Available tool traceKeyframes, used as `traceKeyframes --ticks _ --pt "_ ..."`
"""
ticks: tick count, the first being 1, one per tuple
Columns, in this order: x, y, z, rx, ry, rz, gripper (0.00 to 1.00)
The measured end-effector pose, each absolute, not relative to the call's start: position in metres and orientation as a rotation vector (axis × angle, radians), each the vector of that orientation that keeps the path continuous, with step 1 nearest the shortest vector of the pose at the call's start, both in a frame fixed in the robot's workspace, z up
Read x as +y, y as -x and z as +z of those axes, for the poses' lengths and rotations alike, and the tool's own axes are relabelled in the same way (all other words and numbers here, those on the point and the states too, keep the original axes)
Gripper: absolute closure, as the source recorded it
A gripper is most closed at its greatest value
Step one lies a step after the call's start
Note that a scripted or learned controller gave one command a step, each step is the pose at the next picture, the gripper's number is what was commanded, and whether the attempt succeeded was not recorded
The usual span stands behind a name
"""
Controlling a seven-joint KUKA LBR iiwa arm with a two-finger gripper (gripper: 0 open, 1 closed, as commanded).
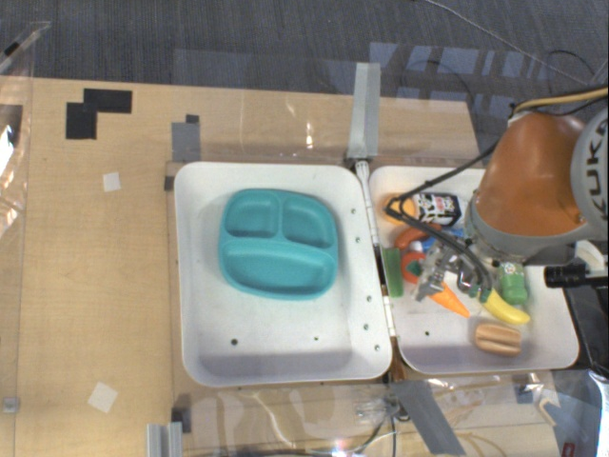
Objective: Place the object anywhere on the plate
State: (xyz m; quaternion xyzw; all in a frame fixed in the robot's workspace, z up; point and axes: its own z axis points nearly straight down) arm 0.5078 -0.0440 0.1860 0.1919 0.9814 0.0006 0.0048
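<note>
You've got the teal three-compartment plastic plate (279, 243) sitting roughly mid-floor of the left shallow white bin (205, 350), nothing on it, so the task is not done. Everything else is keyed off that plate: the right white bin (552, 355) lies beside it across the divider rim, and that's where the clutter is. The grey arm with the orange band (533, 184) hangs over the right bin, well apart from the plate, wrist low in the pile, which reads as a pick attempt, my guess only. The jaws (447, 276) are down among the toys, metal parts visible, but you cannot tell whether they are spread or closed, and nothing is clearly seen between them, so don't log a grasp. Right under them, on the side away from the plate, lies an orange carrot-shaped toy (451, 300), likely the target, though which object is meant is not certain. Farther from the plate: a yellow banana-shaped toy (504, 310), a tan bread-roll-shaped toy (498, 337), a green piece (514, 288) next to the banana. Nearer the plate, by the divider, a green block (392, 282) and a small black-and-white printed packet (436, 206) toward the far end. Objects are crowded and touching, so a neighbour could get nudged or pinched. The plate sits flat and open, easy drop anywhere. The light wood table (86, 284) carries both bins.
</note>
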Motion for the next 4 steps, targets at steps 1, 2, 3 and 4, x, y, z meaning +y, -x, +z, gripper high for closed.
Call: traceKeyframes --ticks 1,2,3,4 --pt "0.026 -0.543 0.186 3.100 -0.453 0.007 1.00" --pt "0.111 -0.553 0.286 3.079 -0.546 0.014 1.00" --pt "0.172 -0.605 0.236 3.108 -0.448 0.004 1.00" --pt "0.170 -0.606 0.239 3.102 -0.452 0.005 0.00"
